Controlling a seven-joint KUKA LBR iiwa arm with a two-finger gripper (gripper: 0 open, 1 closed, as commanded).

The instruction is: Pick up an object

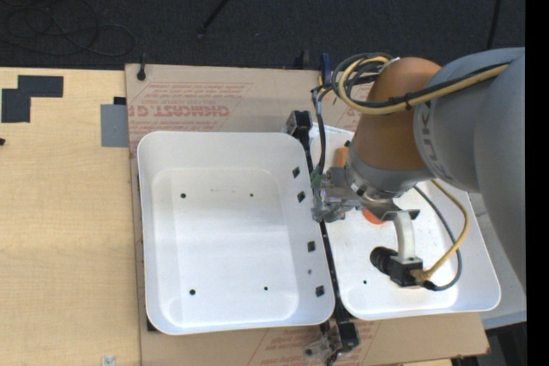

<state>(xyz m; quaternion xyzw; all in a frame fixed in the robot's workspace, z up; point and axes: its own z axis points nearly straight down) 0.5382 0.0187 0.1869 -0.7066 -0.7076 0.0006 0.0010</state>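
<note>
Two white bins are sitting side by side on a cardboard sheet (214,103) on the table (60,227): left bin (159,184), right bin (463,287). One arm (429,133) is reaching in from the right and hanging over the right bin, close to the shared wall. The gripper (330,206) is pointing down by that wall, and the wrist is covering most of it, so I can't tell whether it is apart or together. Nothing is visibly clamped in it.

Pickable stuff, two bits showing, both in the right bin:
- one orange piece (341,157) peeking out at the wrist's upper left edge, just beside the arm
- one red piece (372,217) poking out under the wrist, near the gripper

The arm is hiding most of both, so I can't tell whether they are two things or one.

Four small dark dots are showing on the left bin's floor. Four black clips (311,246) are lining the wall between the bins.
</note>
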